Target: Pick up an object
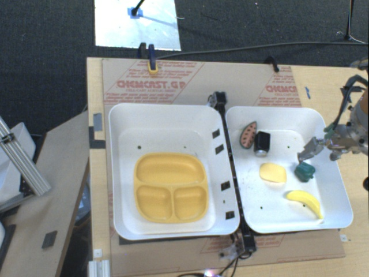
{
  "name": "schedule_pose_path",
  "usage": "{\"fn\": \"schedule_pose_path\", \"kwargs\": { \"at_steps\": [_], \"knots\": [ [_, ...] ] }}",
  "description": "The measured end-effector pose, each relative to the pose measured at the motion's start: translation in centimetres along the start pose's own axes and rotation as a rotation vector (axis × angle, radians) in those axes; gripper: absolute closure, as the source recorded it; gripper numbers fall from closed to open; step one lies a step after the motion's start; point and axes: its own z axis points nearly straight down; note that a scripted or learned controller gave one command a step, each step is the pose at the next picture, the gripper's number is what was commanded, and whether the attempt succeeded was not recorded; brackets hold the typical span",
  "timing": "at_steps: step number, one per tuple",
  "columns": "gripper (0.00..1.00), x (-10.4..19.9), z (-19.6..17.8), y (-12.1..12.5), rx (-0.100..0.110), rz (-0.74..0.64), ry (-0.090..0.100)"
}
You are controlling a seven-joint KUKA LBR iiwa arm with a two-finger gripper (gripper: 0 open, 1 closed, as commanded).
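The right bin (pixel 323 221) holds several small items. A teal block (pixel 304 171) lies near its right wall. To its left rests a pale yellow piece (pixel 273 173), and a banana (pixel 305 202) lies toward the front. Farther back, a watermelon-slice toy (pixel 249 134) sits beside a black cylinder (pixel 262 142). My gripper (pixel 309 150) reaches in from the right, hanging just above and behind the teal block, and nothing is visibly held in it.
The left bin (pixel 124 154) contains a yellow divided tray (pixel 171 186). A black ridge with clips (pixel 226 166) separates the two bins. Cables run along the back of the bench, and a clamp (pixel 151 59) stands at its rear edge.
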Motion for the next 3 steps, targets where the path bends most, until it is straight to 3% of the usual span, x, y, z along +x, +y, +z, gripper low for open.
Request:
{"fn": "schedule_pose_path", "kwargs": {
  "at_steps": [1, 3],
  "knots": [
    [0.00, 0.0, -0.6, 0.2, -0.011, -0.003, -0.002],
    [0.00, -0.1, 8.3, 0.1, -0.007, 0.000, -0.002]
  ]
}}
